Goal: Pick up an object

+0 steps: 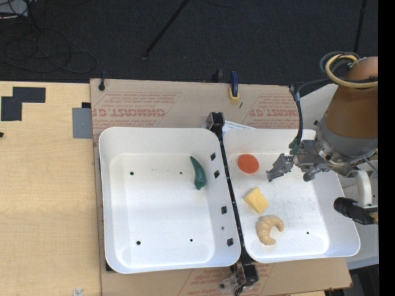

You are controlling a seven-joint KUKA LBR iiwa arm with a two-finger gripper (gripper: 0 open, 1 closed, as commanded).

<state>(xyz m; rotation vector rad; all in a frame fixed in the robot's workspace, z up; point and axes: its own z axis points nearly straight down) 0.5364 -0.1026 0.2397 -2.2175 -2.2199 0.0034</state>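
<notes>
The hand [294,168] hangs over the right bin [345,242], its two fingers spread apart and grasping nothing. In that bin, an orange-red round piece [248,163] lies to its left, a yellow wedge [256,200] below that, and a tan croissant [269,228] nearer the front rim. A green pepper [198,172] lies in the left bin [117,227] near the divider.

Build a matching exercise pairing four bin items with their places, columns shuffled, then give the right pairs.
Things:
1. green curved pepper-shaped toy
2. round orange-red toy
3. yellow wedge-shaped block
4. tan croissant-shaped toy

Places:
A. right bin, nearest its front edge
B. left bin, near the divider
C. right bin, middle
D. right bin, towards the back

Pairs: 1-B, 2-D, 3-C, 4-A
</notes>
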